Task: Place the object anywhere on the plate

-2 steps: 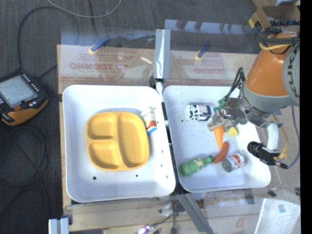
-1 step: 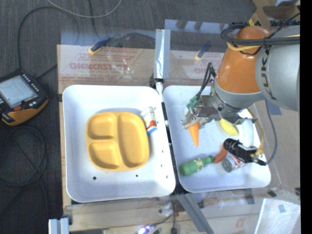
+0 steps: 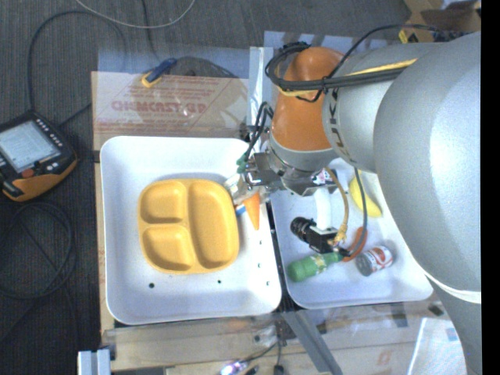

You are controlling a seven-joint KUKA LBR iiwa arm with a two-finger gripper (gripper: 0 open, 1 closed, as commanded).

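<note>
Camera view looking down on the worktop [image 3: 195, 333], and here is the grey arm [image 3: 422, 131] reaching in from the right, its orange band [image 3: 305, 108] sitting above the divide between the two white bins. The jaws are down at the right-hand side of the left bin [image 3: 117, 287], just off the right rim of the yellow plate [image 3: 187, 225]. The plate is a divided one with three compartments, lying flat in the middle of that bin. And there is the carrot [image 3: 253, 213], small and orange. Its thick end is up against the jaws and its point aims toward the near edge. It sits in the narrow strip between the plate's right rim and the bin's right wall, just beside the plate rather than on it. How wide the jaws stand I cannot tell from this angle, nor whether they truly grip the carrot or whether it rests on the bin floor. Over in the right bin [image 3: 406, 287], a green bottle [image 3: 311, 267] lies on its side near the front, a can [image 3: 376, 258] lies just beside it to the right, and a banana [image 3: 369, 198] shows further back, partly hidden by the arm. Behind the left bin lies a sheet of cardboard [image 3: 172, 108] with a blue clip [image 3: 159, 71] on its far edge. Off to the left, on the dark floor, sits a handheld controller [image 3: 31, 153] with its screen lit.
</note>
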